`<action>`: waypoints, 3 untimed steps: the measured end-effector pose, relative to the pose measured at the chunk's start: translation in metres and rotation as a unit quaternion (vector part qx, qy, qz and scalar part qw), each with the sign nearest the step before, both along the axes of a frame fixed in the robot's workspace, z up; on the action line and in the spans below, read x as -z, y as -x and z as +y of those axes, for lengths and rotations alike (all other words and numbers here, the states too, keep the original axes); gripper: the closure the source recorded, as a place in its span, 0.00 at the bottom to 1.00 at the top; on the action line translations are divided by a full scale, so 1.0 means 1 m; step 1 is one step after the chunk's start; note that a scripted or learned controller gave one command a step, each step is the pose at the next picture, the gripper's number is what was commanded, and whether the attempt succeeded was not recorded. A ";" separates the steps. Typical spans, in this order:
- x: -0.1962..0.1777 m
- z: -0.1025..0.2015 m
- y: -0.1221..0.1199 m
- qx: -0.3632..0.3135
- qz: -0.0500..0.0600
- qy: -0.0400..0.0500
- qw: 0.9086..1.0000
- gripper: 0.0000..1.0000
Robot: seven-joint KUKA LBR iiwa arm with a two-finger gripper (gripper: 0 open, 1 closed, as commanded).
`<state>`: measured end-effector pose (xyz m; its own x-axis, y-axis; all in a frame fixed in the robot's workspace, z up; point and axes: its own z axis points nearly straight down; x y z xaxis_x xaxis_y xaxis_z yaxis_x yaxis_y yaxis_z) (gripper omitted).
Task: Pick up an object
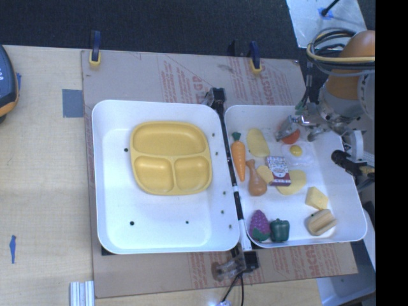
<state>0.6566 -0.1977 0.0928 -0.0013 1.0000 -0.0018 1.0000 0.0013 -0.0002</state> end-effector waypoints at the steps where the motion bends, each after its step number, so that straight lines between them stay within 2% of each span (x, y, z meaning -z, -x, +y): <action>1: 0.001 0.041 0.000 -0.003 0.003 -0.001 1.000 0.00; 2: 0.000 0.016 0.000 0.000 0.000 0.000 1.000 0.00; 3: 0.001 0.063 0.000 -0.004 0.003 -0.001 1.000 0.00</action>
<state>0.6562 -0.1346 0.0920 -0.0086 1.0000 0.0002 0.9999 0.0086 -0.0062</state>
